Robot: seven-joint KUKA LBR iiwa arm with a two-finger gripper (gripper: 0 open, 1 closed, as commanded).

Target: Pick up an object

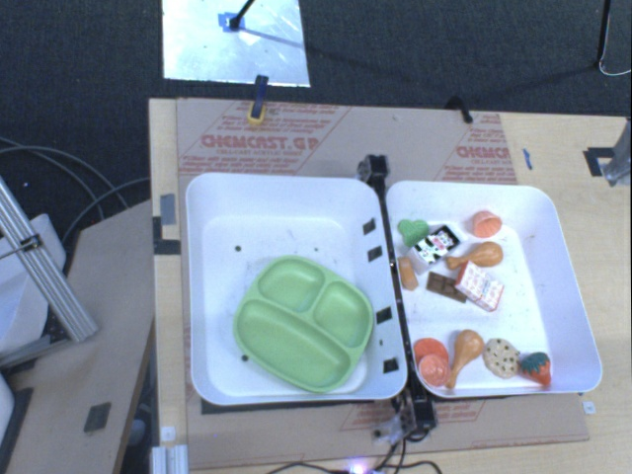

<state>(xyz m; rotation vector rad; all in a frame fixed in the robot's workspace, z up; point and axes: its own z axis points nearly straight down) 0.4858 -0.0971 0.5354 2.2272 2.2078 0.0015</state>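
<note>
The right white bin [563, 265] holds several toy foods. A green leafy piece [413, 231] and a black-and-white piece [436, 244] lie near its upper left. An orange round fruit [485, 224] and a drumstick [478, 257] sit just right of them. Mid-bin are a brown chocolate bar [444, 287], a red-and-white box [480, 286] and a small orange piece [407, 272] by the left wall. Along the front lie an orange-red slice [431, 355], a second drumstick [465, 351], a cookie [501, 357] and a red-and-green piece [534, 366].
The left white bin [217, 215] carries a green divided plate [304, 322] toward its front right. A divider with black clips [380, 265] runs between the bins. A grey part [618, 161] pokes in at the right edge. Cardboard [296, 136] lies under the bins.
</note>
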